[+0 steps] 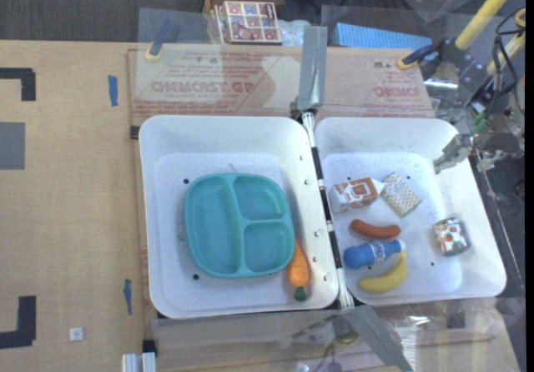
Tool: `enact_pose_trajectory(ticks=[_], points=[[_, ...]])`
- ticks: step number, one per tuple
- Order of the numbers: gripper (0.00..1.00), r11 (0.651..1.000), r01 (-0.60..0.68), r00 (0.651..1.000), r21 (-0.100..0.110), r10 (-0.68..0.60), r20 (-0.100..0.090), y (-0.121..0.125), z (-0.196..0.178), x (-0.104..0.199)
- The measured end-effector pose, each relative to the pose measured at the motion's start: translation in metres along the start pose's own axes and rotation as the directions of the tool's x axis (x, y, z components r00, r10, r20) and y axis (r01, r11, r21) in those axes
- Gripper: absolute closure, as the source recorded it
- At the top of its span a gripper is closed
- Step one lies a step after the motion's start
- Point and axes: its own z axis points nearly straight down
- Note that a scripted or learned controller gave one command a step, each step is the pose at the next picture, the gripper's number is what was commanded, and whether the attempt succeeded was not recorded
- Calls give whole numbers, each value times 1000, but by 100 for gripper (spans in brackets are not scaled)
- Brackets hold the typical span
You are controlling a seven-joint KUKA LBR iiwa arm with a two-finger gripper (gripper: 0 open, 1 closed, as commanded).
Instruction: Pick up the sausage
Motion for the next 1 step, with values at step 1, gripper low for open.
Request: enact_pose_trajectory(ticks=[1], points=[[0,997,75,997,0,-75,0,-51,123,50]])
